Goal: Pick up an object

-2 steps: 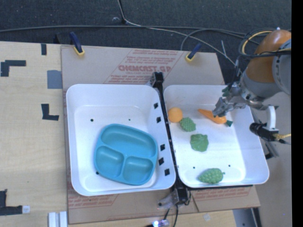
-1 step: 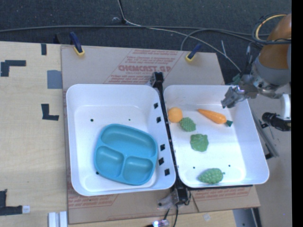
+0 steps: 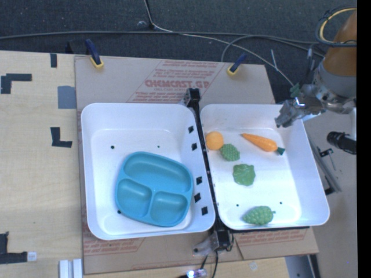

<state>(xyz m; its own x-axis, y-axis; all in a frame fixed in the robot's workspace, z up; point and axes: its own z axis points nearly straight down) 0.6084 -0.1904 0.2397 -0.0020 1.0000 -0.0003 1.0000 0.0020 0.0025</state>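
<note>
Leftward, blue tray (image 3: 153,189) in left bin (image 3: 95,120), carrot (image 3: 259,142) in right bin (image 3: 307,178)

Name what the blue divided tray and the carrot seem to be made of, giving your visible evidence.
Blue divided tray: probably moulded plastic, going by its even colour, rounded compartments and soft sheen. Carrot: likely toy plastic or rubber, uniformly orange with a green tip.

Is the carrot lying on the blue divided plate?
No, the carrot lies on the floor of the right bin, while the blue plate sits in the left bin.
</note>
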